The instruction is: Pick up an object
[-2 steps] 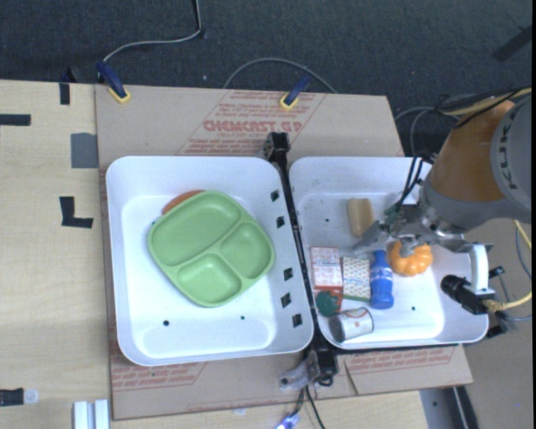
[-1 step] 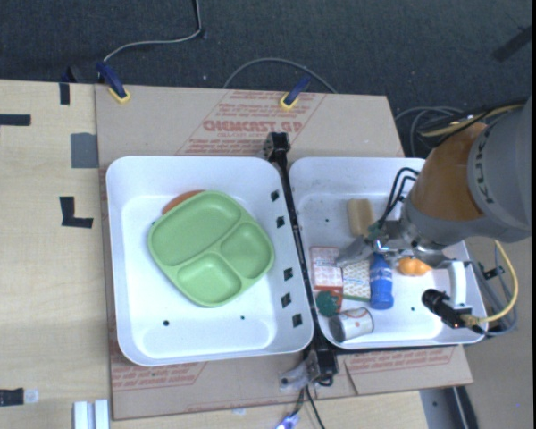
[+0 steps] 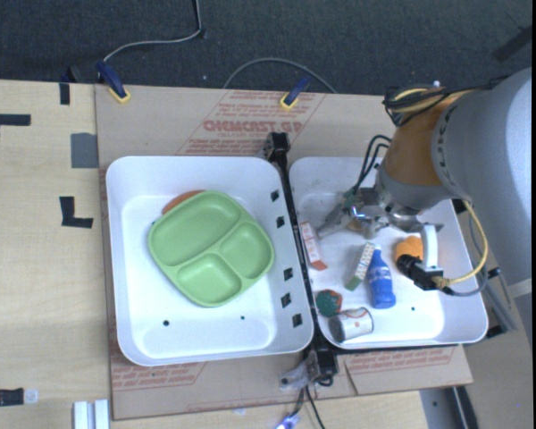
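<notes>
Hovering gripper [image 3: 355, 213] in right bin [image 3: 456, 329], near blue bottle [image 3: 380, 284]

The tabletop [image 3: 36, 266] is light wood with black tape marks. A brown cardboard sheet [image 3: 250, 128] with red lettering lies on it, held by two blue-and-yellow clamps at its far edge. Beyond that edge is dark carpet [image 3: 339, 16], crossed by a thin cable.

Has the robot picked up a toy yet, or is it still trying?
Not yet, it seems. Done: the arm has reached into the right bin, and the gripper is low near its back. In hand: nothing that I can see between its fingers. Left: grabbing and lifting something. The blue bottle, the orange thing and the cup lie in the bin, and the green tray lies in the left bin.
</notes>
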Action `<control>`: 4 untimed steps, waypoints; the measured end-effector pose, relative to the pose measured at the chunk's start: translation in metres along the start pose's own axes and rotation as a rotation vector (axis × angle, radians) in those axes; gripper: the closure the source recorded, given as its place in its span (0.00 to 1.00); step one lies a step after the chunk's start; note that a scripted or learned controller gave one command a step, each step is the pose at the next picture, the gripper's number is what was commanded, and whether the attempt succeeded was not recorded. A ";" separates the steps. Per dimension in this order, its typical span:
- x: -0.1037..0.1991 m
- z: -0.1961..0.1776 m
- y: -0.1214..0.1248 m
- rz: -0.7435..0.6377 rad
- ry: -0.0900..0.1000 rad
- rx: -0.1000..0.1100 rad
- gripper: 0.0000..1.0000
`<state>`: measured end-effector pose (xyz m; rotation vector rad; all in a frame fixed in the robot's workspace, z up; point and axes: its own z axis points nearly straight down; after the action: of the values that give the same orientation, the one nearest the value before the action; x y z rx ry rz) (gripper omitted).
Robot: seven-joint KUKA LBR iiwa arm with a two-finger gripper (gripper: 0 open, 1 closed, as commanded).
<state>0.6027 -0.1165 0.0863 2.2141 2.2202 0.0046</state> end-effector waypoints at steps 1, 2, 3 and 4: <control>0.005 0.001 0.056 0.000 0.001 0.002 0.00; 0.012 0.002 0.066 0.001 0.001 0.005 0.00; 0.012 0.002 0.066 0.001 0.000 0.005 0.00; 0.016 0.002 0.066 0.001 -0.001 0.005 0.00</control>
<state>0.6689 -0.1005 0.0849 2.2174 2.2204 -0.0023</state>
